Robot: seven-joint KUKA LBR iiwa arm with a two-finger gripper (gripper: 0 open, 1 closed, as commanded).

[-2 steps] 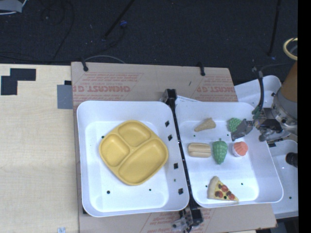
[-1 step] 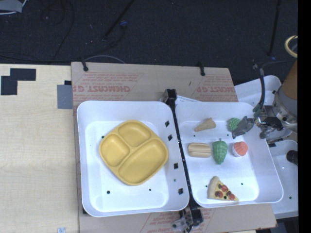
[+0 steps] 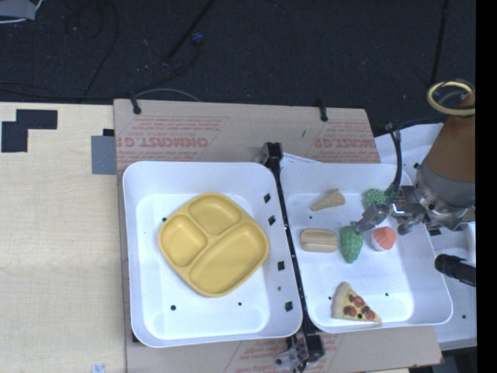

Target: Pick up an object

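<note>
While the arm (image 3: 454,158) reaches in from the right, its gripper (image 3: 378,221) hangs low over the right bin (image 3: 435,301), among the toy foods there. How the jaws stand cannot be told, and nothing shows clamped there. Any piece would serve the task, since no particular one is named. Closest are a green broccoli piece (image 3: 351,244), just below the gripper, and a red-and-white piece (image 3: 383,239) beside it; a second green piece (image 3: 376,197) lies just above. A hotdog (image 3: 318,240) lies further left, a pale wedge (image 3: 328,200) up near the far wall, and a pizza slice (image 3: 354,304) well apart near the front. The gripper seems aimed at the crowded cluster, where neighbours could foul a grasp. The left bin (image 3: 147,301) holds a yellow divided plate (image 3: 213,243).
</note>
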